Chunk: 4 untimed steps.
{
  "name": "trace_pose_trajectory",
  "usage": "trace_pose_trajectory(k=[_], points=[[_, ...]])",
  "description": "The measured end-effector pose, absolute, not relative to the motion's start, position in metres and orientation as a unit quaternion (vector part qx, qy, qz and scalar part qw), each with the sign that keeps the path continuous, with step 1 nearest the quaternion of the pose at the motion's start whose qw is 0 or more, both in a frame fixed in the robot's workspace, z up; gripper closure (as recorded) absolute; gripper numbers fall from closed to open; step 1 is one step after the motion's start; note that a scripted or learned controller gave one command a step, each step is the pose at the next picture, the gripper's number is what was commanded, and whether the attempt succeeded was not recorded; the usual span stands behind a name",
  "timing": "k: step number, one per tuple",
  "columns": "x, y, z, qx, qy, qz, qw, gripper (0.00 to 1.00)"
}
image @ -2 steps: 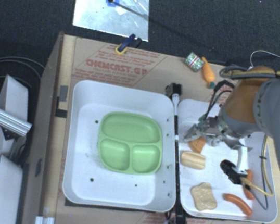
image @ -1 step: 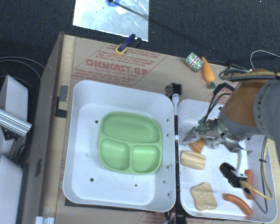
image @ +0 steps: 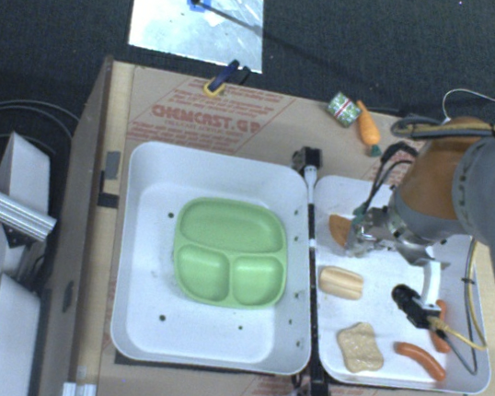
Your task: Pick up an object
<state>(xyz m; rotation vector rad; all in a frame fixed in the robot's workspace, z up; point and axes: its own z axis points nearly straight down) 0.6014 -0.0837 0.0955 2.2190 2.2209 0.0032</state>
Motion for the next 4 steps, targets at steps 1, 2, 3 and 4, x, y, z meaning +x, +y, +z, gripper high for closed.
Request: trace_pose_trajectory(k=[1, 2, 3, 4], points=[[0.601, -0.084, 0.095, 0.707, 0.707, 0.0010, 0.001, 0.00], [0.669, -0.093, 0.085, 0.706, 0.709, 0.0008, 0.001, 0.00], [0.662, -0.088, 0.085, 0.706, 0.708, 0.0006, 0.001, 0.00], [0.654, -0.085, 0.085, 0.706, 0.708, 0.0002, 0.001, 0.00]])
